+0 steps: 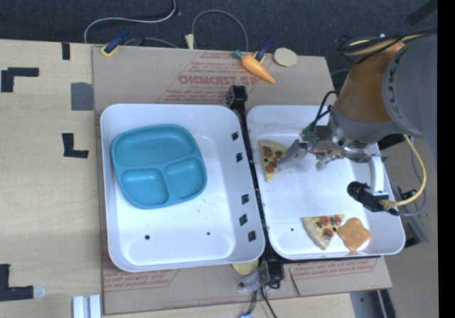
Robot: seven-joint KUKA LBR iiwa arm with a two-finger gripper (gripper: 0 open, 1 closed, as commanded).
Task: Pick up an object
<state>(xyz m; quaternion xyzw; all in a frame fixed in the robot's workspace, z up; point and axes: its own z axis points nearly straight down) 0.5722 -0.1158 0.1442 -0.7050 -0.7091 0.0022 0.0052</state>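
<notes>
The claw (pixel 290 156) is seen low in the right bin (pixel 284 119), reached in from the right, its dark tip set right at the edge of a toy pizza slice (pixel 269 159) that lies flat near the bin's left wall. How the claw is set cannot be told from this slanted view, and no object is seen held in it. The approach-and-grasp step is judged to be in hand, with that upper pizza slice as the likely target. A second pizza slice (pixel 320 228) is found at the bin's near edge, just beside an orange bread-like piece (pixel 355 234), both well apart from the claw. In the left bin (pixel 114 242) a blue divided plate (pixel 159 165) is resting untouched. Outside the bins, on the cardboard sheet over the desk (pixel 43 231), a toy carrot (pixel 256 67) and a small pale disc (pixel 286 57) are lying near the far edge. For the next move, a firm closure around the thin, flat slice would be called for, then a straight lift; a slip is easily imagined, since the slice offers little height to be gripped and sits close to the divider between the bins.
</notes>
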